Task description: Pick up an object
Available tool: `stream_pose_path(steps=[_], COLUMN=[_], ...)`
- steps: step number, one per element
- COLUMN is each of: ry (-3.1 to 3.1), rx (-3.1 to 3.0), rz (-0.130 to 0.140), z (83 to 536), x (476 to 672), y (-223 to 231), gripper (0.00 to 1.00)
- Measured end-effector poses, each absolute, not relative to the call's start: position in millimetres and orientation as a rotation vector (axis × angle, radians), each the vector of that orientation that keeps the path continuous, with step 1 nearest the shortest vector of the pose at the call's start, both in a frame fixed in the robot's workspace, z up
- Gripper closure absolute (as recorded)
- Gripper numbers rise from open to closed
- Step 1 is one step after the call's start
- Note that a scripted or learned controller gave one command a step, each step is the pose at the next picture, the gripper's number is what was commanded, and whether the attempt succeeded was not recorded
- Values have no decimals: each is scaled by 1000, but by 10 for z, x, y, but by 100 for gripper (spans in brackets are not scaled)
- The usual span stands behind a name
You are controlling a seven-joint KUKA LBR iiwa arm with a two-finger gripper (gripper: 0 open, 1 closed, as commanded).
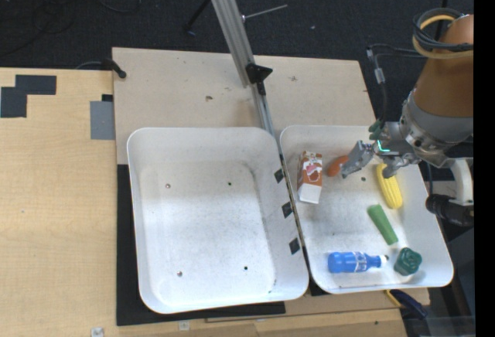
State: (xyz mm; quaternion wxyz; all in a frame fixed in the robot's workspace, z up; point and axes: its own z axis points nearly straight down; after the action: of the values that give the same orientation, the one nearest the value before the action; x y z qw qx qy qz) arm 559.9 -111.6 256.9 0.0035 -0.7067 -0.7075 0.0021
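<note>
My gripper (pixel 375 164) hovers over the back of the right bin (pixel 340 285), and its two fingers stand apart with nothing between them. A small orange object (pixel 336 166) lies just left of the left finger (pixel 356 158). A yellow corn cob (pixel 390 189) lies just below the right finger. Farther left, a red and white carton (pixel 311 177) rests near the bin's left wall. A green cylinder (pixel 382 223), a blue bottle (pixel 352 261) and a dark green lump (pixel 407 260) lie toward the front.
The left bin (pixel 147 173) sits beside the right one, with black clips along the shared wall. A slanted metal rail (pixel 232 26) rises behind the bins. The arm's orange band (pixel 456 34) is at the right edge.
</note>
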Motion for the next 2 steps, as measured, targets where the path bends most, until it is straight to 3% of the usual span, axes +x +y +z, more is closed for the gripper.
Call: stream_pose_path(steps=[1, 2], ry=[-2217, -2214], rx=[-2222, -2216], rz=[3, 9], z=[2591, 1975], x=[5605, 5526], y=[-1129, -1159], gripper=[0, 0])
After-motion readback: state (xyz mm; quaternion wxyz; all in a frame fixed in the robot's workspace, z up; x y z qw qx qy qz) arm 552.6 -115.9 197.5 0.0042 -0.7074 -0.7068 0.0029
